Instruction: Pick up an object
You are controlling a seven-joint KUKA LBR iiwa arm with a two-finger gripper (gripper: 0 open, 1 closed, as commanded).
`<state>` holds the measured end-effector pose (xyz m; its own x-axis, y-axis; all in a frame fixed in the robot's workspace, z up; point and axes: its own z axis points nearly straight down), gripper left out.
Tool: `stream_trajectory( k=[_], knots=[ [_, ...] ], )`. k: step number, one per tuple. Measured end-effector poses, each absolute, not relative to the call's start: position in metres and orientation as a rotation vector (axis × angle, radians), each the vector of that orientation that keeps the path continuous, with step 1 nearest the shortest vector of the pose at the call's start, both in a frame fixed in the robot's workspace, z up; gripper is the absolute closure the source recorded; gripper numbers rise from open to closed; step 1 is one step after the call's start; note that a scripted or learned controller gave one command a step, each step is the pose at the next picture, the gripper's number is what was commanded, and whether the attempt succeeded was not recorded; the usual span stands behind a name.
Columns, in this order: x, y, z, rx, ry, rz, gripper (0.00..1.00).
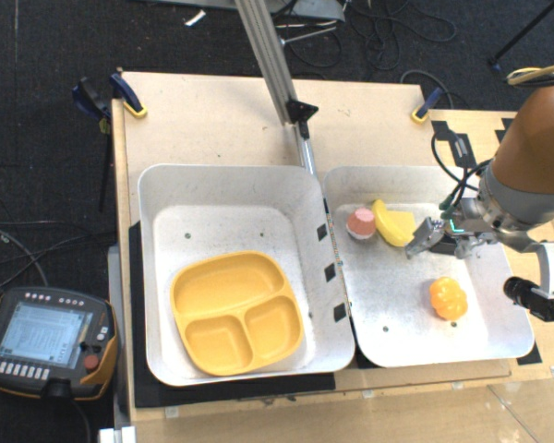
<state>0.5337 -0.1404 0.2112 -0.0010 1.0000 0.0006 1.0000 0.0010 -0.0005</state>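
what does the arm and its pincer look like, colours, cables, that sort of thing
The arm enters from the right as a bulky rounded body: an orange-brown band above a grey wrist section. Black cables with a black connector block loop along its left side. The pincer is small, of grey and dark metal, with a tiny green light beside it. A black fitting sticks out lower down.

You are looking at a robotics lab. A pale plywood bench (222, 118) stands on dark carpet (46, 155), with blue and yellow clamps (127, 97) gripping its far corners. Loose black cables (388, 26) trail across the floor at the far side. A grey handheld teach pendant with a lit screen (46, 340) rests at the near left. A slanted aluminium pole (268, 49) rises from the bench's far middle.
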Motion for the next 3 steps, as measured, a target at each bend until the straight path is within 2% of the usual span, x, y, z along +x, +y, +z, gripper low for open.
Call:
stream_trajectory(
  k=[2,3],
  knots=[
    [0.532,-0.140,0.095,-2.222,-2.220,0.002,0.00],
    [0.533,-0.140,0.107,-2.223,-2.221,-0.001,1.00]
  ],
)
